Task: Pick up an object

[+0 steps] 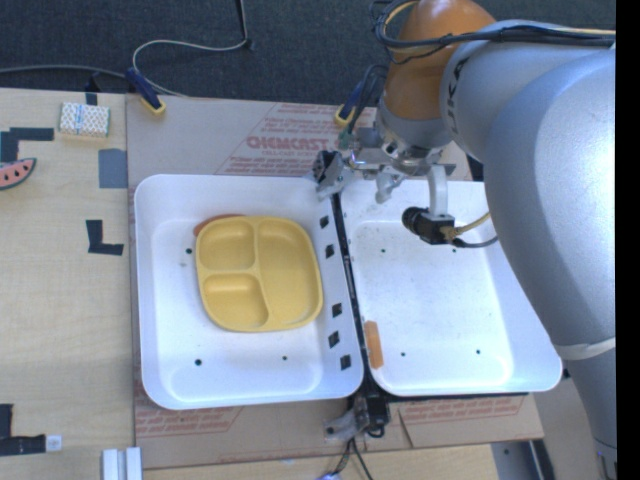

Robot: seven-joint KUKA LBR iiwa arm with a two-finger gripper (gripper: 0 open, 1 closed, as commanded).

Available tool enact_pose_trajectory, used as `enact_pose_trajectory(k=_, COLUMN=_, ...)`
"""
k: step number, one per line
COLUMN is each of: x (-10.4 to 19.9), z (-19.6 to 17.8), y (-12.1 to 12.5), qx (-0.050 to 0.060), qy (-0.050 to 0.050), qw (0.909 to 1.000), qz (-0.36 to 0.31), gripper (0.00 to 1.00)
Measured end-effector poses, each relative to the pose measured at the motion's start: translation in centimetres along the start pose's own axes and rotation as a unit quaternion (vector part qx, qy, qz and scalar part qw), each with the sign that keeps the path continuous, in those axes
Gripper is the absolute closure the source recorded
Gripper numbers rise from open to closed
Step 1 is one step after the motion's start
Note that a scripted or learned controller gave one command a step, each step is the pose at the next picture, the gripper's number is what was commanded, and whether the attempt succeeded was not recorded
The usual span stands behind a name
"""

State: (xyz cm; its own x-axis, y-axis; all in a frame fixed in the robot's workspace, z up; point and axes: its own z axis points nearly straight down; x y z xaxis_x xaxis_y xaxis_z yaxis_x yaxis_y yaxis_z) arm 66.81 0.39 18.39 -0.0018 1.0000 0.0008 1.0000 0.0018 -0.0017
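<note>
Yellow divided tray (pixel 258 273) lay flat in left bin (pixel 165 368); small orange piece (pixel 373 344) in right bin (pixel 500 368). End effector (pixel 385 168) hung over bins' far edge, state unclear. Tray's rim looked the best grip; approach squarely.

Grey arm (pixel 540 158) from the right, orange-banded wrist bent downward.

We see a yellow tray (pixel 258 271) in the white left bin (pixel 160 298), an orange piece (pixel 373 344) in the white right bin (pixel 470 308), and the grey arm (pixel 540 118) with its orange band (pixel 425 53).
</note>
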Motion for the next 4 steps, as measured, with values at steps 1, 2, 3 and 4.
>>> enact_pose_trajectory(k=1, x=0.01, z=-0.95, y=0.0, qx=0.0, qy=-0.001, qw=1.0, qz=-0.001, gripper=1.0)
enact_pose_trajectory(k=2, x=-0.01, z=-0.94, y=-0.01, qx=0.0, qy=-0.001, qw=1.0, qz=-0.001, gripper=0.0)
enact_pose_trajectory(k=3, x=0.06, z=-1.88, y=0.0, qx=0.001, qy=-0.001, qw=1.0, qz=-0.001, gripper=1.0)
enact_pose_trajectory(k=4, x=0.04, z=-1.86, y=-0.01, qx=0.001, qy=-0.001, qw=1.0, qz=-0.001, gripper=0.0)
